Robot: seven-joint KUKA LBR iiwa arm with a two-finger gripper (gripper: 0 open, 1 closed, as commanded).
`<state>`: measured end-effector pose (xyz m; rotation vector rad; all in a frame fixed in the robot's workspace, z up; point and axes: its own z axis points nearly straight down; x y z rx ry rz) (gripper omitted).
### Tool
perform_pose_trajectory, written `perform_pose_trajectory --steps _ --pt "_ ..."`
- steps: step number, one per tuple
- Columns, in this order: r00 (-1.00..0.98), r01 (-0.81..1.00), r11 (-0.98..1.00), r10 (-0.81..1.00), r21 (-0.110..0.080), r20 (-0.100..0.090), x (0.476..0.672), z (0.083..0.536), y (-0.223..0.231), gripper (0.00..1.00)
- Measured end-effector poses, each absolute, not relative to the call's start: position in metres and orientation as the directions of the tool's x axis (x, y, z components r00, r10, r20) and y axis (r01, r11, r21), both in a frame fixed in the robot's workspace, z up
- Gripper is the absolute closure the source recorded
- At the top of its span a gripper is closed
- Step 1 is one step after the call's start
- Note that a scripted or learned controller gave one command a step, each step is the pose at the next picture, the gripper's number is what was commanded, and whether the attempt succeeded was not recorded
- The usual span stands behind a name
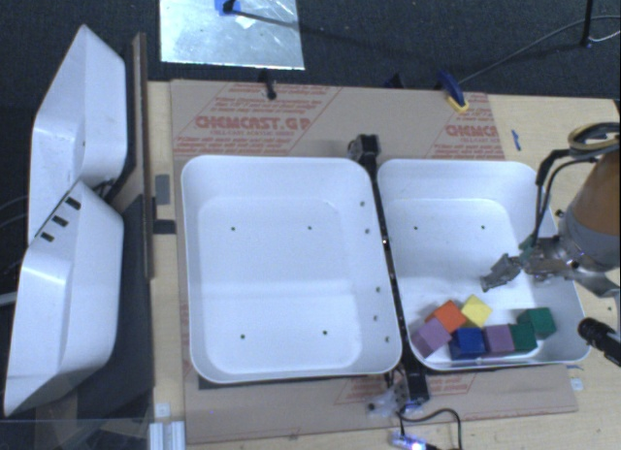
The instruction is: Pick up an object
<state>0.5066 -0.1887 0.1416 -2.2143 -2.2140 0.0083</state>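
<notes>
Reaching in from the right edge of the frame, the gripper (500,272) hangs over the right bin (456,181), in the lower right part of the picture, and the relation that matters for the coming move is that the blocks lie below and slightly left of it in the frame, toward the bin's near wall. They sit bunched together in the lower right corner of that bin: an orange block (448,315) and a yellow block (476,310) in the upper row of the cluster, nearest the fingertips, with a lavender block (430,336), a blue block (469,341), a purple block (500,338) and a green block (535,323) along the bin's lower edge. The yellow block is the closest to the pincer, near it but apart; nothing is between the fingers. The pincer seems to stand slightly apart, two grey tips pointing left, though at this slant and blur that is a cautious reading. The blocks touch or almost touch one another, so, as a judgement, the pincer would need to shift down-frame and descend onto an outer block, with a risk of nudging its neighbours. The left bin (281,176) fills the middle of the frame, well apart from the arm.
</notes>
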Motion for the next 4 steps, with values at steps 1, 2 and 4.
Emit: perform_pose_trajectory --steps 1,2,4 --pt "0.001 1.0 -0.001 1.0 -0.003 0.001 0.521 0.084 -0.213 0.0" --pt "-0.003 1.0 0.003 1.0 0.012 -0.003 0.603 0.219 -0.213 0.0" --pt "-0.002 1.0 0.002 1.0 -0.01 0.003 0.573 0.116 -0.161 0.0"
